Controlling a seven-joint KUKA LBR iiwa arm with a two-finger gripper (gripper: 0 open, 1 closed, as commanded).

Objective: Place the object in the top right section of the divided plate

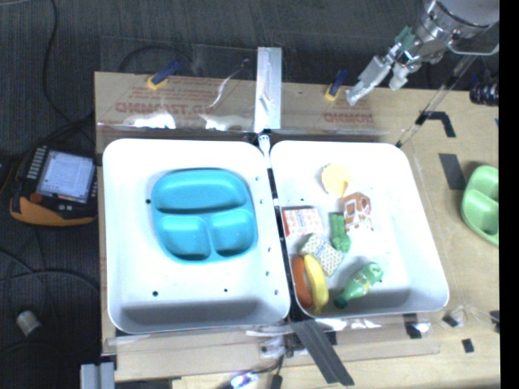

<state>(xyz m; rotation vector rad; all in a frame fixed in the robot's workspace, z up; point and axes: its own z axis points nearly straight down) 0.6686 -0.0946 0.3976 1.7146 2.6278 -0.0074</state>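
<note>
Gripper hovers beyond the right white bin's far rim, finger state unclear; blue divided plastic plate sits in the left white bin.

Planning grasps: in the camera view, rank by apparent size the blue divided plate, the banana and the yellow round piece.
1. blue divided plate
2. banana
3. yellow round piece, though it looks close to the banana.

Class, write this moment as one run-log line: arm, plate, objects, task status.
arm: gripper raised beyond right bin | plate: blue divided plate in left bin | objects: toy foods, including banana, in right bin | status: nothing placed
</note>
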